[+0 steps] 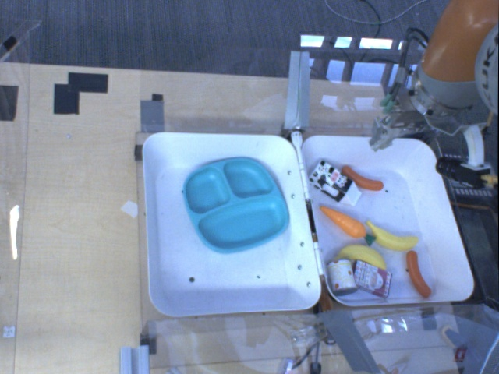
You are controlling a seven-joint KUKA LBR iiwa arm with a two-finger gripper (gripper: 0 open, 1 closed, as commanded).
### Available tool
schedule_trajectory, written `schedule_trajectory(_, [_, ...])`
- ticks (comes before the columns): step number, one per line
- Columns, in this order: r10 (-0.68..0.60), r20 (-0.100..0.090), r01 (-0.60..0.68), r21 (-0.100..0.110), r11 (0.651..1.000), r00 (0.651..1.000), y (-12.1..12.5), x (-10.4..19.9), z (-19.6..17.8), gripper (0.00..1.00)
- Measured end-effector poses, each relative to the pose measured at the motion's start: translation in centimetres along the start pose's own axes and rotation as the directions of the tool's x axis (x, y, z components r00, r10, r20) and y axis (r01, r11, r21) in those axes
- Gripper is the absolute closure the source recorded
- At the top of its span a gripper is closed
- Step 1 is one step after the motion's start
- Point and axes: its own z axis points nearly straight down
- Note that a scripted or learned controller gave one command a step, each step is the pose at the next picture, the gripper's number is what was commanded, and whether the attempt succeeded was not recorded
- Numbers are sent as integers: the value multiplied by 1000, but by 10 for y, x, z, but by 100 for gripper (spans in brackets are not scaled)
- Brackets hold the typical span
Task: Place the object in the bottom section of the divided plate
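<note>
Below end effector (384, 135), carrot (343, 221)

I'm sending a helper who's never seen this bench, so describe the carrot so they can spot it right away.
Look in the right-hand white bin, the one crowded with toy food. Near its left wall, about halfway down, lies the carrot, just below a black-and-white box and beside a yellow banana. It is the only orange piece that tapers to a point and has a green stub.

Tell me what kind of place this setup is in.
Probably a robotics lab test bench, not a kitchen: a robot arm reaches over two white bins, the food in the right one looks like toys, such as a carrot, and loose cables trail across the carpet.
</note>
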Motion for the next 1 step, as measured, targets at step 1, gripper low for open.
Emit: schedule_trajectory(1, [-7, 2, 7, -5, 1000, 1000, 2, 1, -11, 100])
